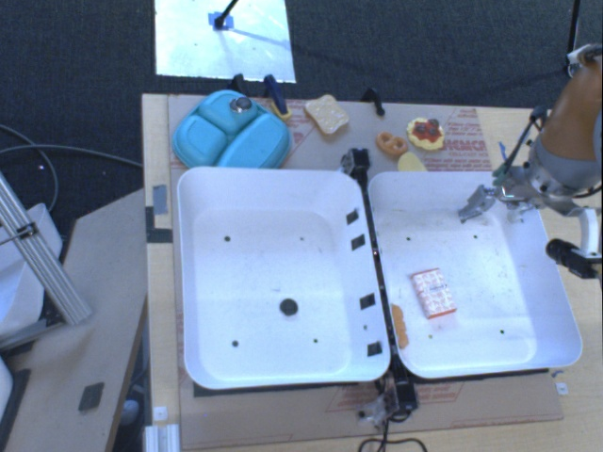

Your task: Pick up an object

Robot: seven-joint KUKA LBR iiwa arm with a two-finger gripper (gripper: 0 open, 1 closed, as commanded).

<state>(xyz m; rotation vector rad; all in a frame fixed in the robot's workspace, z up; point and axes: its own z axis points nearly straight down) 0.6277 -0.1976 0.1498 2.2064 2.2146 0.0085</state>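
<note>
Two white bins are seen side by side on the counter (160, 252). In the right bin (528, 347), a small box (433, 293) with a red-and-white pattern lies flat near the bin's middle, and a small orange piece (399, 325) lies against the left wall, just beside the box. In the left bin (207, 347), a small dark disc (288, 306) is found near the middle.

The gripper (476, 205) is seen above the upper part of the right bin, reached in from the right by the arm (570, 130). It is placed well apart from the box, which lies below it and slightly to its left in the view. Nothing is seen between its fingers; whether they are spread or pressed together cannot be told.

Behind the bins, a blue tray (231, 132), a slice of toast (326, 115), a pretzel (391, 142) and a small pizza (426, 132) are laid on the counter.
</note>
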